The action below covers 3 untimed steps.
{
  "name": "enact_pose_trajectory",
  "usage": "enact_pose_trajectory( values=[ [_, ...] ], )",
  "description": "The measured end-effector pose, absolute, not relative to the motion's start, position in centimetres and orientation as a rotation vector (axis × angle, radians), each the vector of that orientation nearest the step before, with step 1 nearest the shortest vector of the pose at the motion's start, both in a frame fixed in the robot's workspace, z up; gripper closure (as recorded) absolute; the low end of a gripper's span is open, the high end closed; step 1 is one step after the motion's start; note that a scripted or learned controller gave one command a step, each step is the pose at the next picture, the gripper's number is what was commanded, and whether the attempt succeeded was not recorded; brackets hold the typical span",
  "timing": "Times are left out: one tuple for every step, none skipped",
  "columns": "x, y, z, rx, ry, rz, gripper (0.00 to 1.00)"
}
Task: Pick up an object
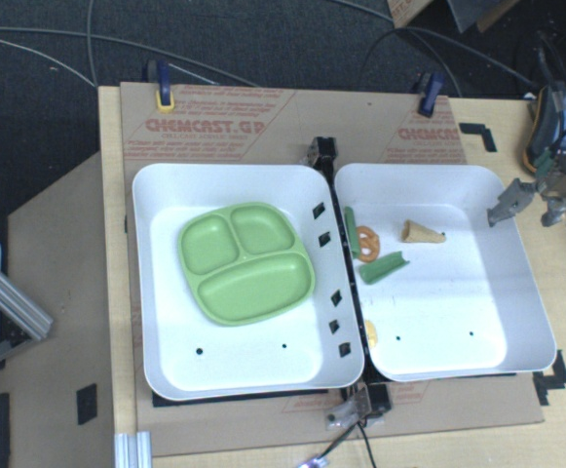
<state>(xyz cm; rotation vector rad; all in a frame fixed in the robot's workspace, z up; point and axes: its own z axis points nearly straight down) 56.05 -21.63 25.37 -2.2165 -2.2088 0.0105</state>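
On a cardboard-topped bench point(214, 115), the gripper point(534, 203) hung open and empty beside the right bin point(516, 291), toy food point(380, 252) untouched.

Tool point(528, 210) at right edge, fingers point(507, 206) spread apart, holding nothing.

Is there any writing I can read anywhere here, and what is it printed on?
"CHEMCAST GP", in red, on the brown protective sheet behind the left bin.
The same red print repeats above the right bin, at, but is partly cut off there.
Smaller red lines under both are too blurred to read.
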Motion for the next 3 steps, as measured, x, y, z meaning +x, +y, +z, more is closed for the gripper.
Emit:
enact_pose_trajectory(
  values=[
    [56.3,-21.5,26.1,-2.220,-2.222,0.000,0.00],
    [55.9,-21.3,20.0,-2.218,-2.218,0.003,0.00],
    [55.1,-21.7,15.3,-2.218,-2.218,0.003,0.00]
  ],
)
